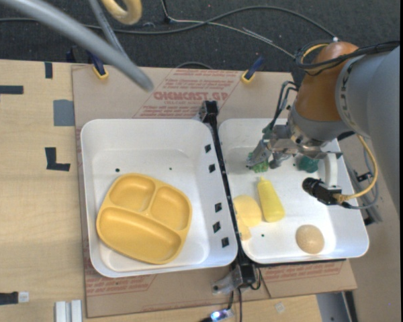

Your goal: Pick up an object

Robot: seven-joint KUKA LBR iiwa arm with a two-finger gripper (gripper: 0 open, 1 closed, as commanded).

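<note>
Grey arm (373, 79), orange wrist band (322, 89), yellow cable (363, 180)

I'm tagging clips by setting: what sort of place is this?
Likely a robot lab bench: two white bins clamped on cardboard, toy items like a yellow tray, and loose cables.

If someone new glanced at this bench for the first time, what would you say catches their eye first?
Probably the yellow divided plate, lying alone in the left bin. Next, the grey arm with its orange band reaching in over the right bin, its pincer low near the bin's far side. Nearer the camera lie a yellow bottle, a pale yellow piece beside it, and a beige egg-shaped object.
</note>
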